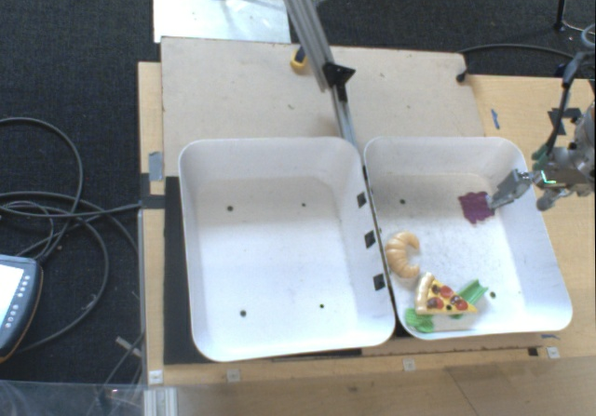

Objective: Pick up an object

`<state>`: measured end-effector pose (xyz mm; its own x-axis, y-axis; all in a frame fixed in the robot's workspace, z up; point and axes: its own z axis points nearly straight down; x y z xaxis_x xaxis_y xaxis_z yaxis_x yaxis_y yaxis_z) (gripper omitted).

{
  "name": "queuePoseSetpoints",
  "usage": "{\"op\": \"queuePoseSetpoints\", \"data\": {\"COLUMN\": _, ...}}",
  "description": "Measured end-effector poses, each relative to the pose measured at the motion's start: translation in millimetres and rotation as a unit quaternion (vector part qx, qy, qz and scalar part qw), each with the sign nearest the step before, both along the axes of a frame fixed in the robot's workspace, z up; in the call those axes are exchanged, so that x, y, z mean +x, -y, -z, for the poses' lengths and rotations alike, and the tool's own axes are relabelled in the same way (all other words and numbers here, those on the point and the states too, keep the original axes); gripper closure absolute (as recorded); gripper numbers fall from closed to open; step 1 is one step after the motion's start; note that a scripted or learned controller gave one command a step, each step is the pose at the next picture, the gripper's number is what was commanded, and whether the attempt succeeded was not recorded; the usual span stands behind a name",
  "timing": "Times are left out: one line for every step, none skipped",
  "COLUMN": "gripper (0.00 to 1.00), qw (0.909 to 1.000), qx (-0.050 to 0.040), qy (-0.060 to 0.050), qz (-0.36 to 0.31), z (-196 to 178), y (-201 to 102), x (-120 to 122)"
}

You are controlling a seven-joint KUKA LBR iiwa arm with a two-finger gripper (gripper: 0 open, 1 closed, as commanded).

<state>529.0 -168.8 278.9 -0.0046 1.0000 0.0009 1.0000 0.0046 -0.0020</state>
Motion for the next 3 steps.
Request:
{"op": "queuePoseSetpoints", "data": {"gripper": 0.0, "qw": 1.0, "qx": -0.0004, "qy": 0.002, "qz": 0.0, "z": -1.8, "y": 0.0, "x": 0.7}}
{"op": "queuePoseSetpoints", "data": {"gripper": 0.0, "qw": 1.0, "qx": -0.0001, "qy": -0.001, "qz": 0.002, "z": 48.6, "y": 8.9, "x": 5.4}}
{"op": "queuePoseSetpoints", "data": {"gripper": 0.0, "qw": 1.0, "qx": 0.0001, "qy": -0.001, "qz": 0.002, "z": 111.0, "y": 11.6, "x": 5.4}}
